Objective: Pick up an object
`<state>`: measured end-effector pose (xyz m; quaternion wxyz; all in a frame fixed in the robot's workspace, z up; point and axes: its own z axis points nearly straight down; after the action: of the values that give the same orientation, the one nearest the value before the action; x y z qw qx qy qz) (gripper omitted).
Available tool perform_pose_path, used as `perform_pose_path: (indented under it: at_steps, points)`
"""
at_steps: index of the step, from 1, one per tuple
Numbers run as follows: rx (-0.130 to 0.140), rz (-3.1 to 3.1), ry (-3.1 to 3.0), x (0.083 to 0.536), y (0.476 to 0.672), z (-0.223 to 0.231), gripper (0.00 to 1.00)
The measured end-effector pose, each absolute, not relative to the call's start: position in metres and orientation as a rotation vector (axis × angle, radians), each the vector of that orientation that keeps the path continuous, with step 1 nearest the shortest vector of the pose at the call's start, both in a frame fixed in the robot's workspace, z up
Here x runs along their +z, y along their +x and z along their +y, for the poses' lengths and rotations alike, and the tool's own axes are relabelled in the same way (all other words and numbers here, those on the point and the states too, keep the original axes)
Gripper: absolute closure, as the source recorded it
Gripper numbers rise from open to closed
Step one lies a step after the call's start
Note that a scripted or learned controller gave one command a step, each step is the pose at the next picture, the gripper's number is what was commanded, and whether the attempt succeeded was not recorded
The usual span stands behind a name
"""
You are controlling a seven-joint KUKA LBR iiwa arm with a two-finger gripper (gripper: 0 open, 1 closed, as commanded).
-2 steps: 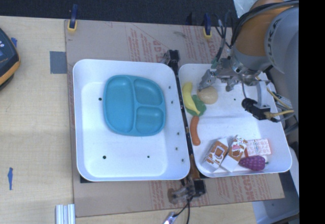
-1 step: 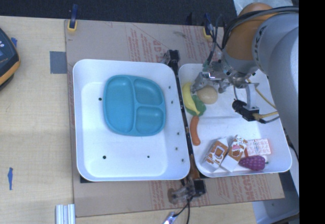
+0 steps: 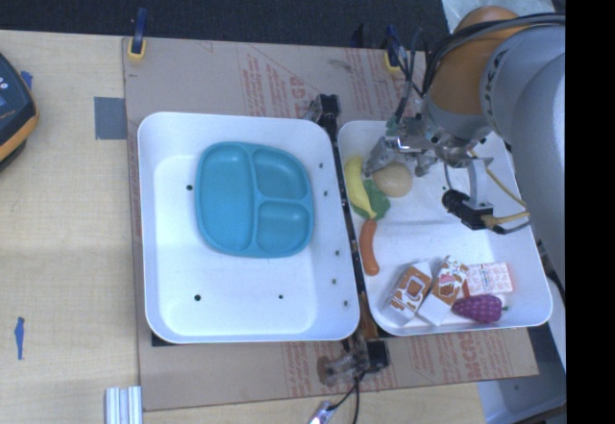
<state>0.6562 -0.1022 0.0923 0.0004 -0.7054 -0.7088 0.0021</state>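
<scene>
A: What does the desk carry?

B: A brown cardboard sheet with two white bins on it. The left bin holds a blue divided plate, lying flat nearer the bin's far edge. The grey arm comes in over the far right corner of the right bin.

A: And the end effector?

B: The end effector hangs over the far left part of the right bin. I cannot tell whether it is released or clenched, and nothing shows as grasped.

A: Where are the things to pick?

B: All are in the right bin. A banana lies along the left wall, with a carrot below it along the same wall. Three small cartons are bunched by the near edge, and a purple fruit touches them on the near side. A beige ball sits just beside the banana, directly under the end effector, and a small green piece touches the banana's lower end.
</scene>
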Motion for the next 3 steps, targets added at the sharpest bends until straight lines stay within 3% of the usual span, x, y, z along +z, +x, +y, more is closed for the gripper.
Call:
perform_pose_path:
  at_steps: [1,2,3]
  points:
    - [0.003,-2.225,-2.218,0.092,0.656,-0.116,0.0]
    - [0.003,-2.229,-2.212,0.193,0.611,-0.02,0.0]
    - [0.009,-2.224,-2.216,0.149,0.609,-0.106,0.0]
